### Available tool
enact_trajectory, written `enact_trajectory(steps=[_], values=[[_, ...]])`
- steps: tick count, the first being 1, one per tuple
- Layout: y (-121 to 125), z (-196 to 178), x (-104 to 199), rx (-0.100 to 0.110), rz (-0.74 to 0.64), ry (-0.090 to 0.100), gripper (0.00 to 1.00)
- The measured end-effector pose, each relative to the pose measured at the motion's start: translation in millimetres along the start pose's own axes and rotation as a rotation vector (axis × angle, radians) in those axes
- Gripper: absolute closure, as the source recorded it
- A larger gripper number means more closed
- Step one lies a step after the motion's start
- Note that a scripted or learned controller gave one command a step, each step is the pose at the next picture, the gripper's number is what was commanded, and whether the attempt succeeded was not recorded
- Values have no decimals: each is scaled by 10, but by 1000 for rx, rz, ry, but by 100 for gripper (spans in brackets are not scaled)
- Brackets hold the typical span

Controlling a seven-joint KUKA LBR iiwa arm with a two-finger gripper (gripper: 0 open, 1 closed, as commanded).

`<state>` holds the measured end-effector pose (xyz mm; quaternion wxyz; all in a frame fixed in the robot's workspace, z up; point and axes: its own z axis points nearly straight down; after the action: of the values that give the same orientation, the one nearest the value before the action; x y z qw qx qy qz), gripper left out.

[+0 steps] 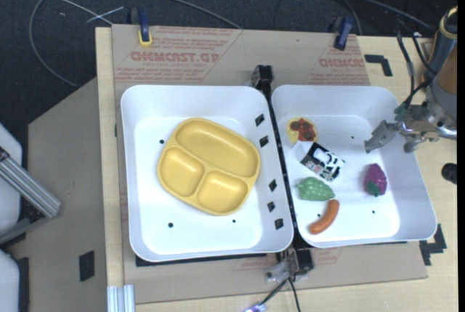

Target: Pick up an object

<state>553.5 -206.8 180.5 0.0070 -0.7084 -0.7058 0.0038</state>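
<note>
Five items lie unpicked in the right bin; my tool, fingers spread and holding nothing, hovers at two o'clock above the purple fruit.

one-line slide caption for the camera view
Open gripper above right bin of toy foods; yellow tray in left bin.

1. Two shallow white plastic bins: smooth, slightly glossy.
2. Yellow three-compartment plastic tray, well left of the gripper: smooth, satin sheen.
3. Brown cardboard bench sheet: matt, printed red.
4. Orange plastic toy sausage: glossy.
5. Grey metal two-finger gripper: dull finish.
</note>
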Motion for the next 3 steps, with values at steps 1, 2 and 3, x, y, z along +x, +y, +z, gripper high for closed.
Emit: enact_trajectory(steps=[1, 2, 3], values=[[34, -85, 8, -15, -4, -4, 0], [116, 434, 79, -10, -5, -2, 0], [118, 962, 84, -10, -4, -2, 0]])
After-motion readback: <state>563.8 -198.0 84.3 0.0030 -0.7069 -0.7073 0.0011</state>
